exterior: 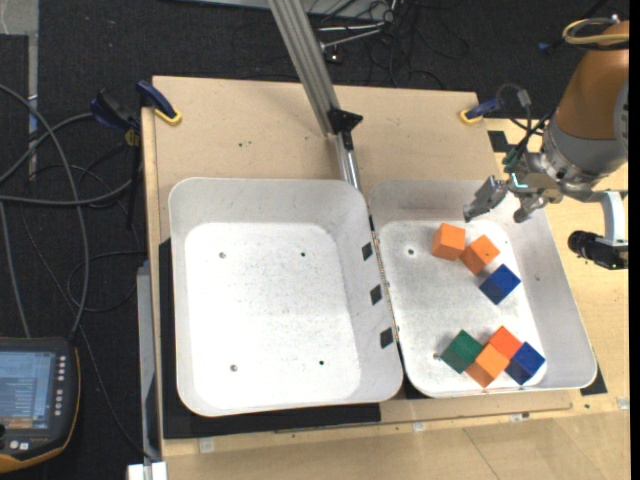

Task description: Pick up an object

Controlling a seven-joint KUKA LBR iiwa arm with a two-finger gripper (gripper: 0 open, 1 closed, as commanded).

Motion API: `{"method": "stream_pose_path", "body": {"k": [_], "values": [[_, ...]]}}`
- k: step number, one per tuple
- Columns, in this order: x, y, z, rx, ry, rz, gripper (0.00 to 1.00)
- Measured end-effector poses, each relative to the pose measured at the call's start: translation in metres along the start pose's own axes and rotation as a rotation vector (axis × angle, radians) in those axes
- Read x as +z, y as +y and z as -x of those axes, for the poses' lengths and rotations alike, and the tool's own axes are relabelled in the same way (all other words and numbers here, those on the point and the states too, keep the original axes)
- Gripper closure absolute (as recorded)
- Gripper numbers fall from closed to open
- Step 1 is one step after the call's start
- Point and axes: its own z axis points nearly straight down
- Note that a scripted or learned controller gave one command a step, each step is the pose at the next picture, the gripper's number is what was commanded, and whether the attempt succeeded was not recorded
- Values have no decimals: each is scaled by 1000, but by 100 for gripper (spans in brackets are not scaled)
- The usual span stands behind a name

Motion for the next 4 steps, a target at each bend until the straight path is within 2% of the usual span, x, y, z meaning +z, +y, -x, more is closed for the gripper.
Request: {"method": "stream_pose_path", "body": {"k": [1, 2, 3, 4], "values": [[-3, 1, 0, -2, -2, 3, 0], [43, -1, -8, -1, -1, 1, 0], [75, 4, -8, -2, -3, 20, 0], [64, 5, -7, -2, -6, 24, 100]]}}
